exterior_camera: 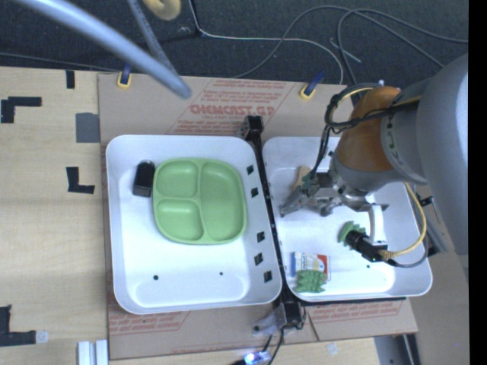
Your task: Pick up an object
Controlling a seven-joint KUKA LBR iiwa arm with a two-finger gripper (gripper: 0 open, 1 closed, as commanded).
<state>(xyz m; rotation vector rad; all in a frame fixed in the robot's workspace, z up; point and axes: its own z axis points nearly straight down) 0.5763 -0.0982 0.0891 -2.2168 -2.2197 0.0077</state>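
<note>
My gripper [289,204] hangs low over the left part of the right bin [403,280], close to the divider between the bins. The grey arm with its orange band [365,139] comes in from the right above it. A small white and red packet [312,263] lies near that bin's front edge, with a green leafy item [310,281] against it, both well in front of the gripper. In the left bin [183,291] sits a green divided plate [199,201], and a small black block [143,179] lies at the plate's left edge.
Black clips [260,238] run along the divider between the bins. A yellow cable and a green fitting [351,235] hang from the wrist over the right bin. Cardboard [228,101] lies under both bins, and loose wires trail behind them.
</note>
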